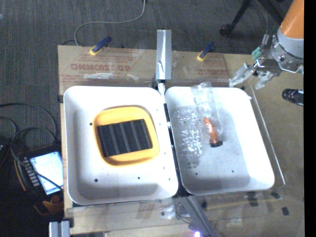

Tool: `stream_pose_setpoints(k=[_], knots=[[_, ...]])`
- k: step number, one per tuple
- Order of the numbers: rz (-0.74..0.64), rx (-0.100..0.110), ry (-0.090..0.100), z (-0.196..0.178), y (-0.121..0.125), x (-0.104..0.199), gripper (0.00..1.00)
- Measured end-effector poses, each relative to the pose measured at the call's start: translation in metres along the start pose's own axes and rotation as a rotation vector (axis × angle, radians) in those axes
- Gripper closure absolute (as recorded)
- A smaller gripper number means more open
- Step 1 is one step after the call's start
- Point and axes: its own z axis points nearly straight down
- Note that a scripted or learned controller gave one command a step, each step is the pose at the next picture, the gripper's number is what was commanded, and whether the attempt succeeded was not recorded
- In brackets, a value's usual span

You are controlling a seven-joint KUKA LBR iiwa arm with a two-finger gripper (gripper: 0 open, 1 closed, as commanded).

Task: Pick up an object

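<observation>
Clearly nothing is being carried yet: the end effector (pixel 249 73) is hovering at the upper right of the frame, released and apart from everything. Clear plastic bottles (pixel 207 120) are lying in the right bin (pixel 247 177), awaiting pickup.

A tray (pixel 127 140) lies in the left bin (pixel 79 181); two bottles (pixel 189 137) lie in the right bin (pixel 247 172).

You see a dark grey carpet floor (pixel 44 14) all around the bench, with a thin white cable (pixel 112 20) curling across it at the top. A black chair base (pixel 247 4) with wheels stands at the top right. At the left, black cables (pixel 24 127) loop beside a small lit screen (pixel 43 169) on the floor.
</observation>
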Motion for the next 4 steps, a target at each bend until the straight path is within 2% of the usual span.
stream_pose_setpoints(k=[1, 2, 3, 4], knots=[[-0.046, 0.001, -0.002, 0.131, -0.036, 0.019, 0.0], [-0.076, -0.006, -0.007, 0.187, -0.056, 0.076, 0.0], [-0.084, -0.015, -0.01, 0.189, 0.003, 0.093, 0.0], [-0.091, -0.002, 0.0, 0.11, -0.059, 0.093, 0.0]])
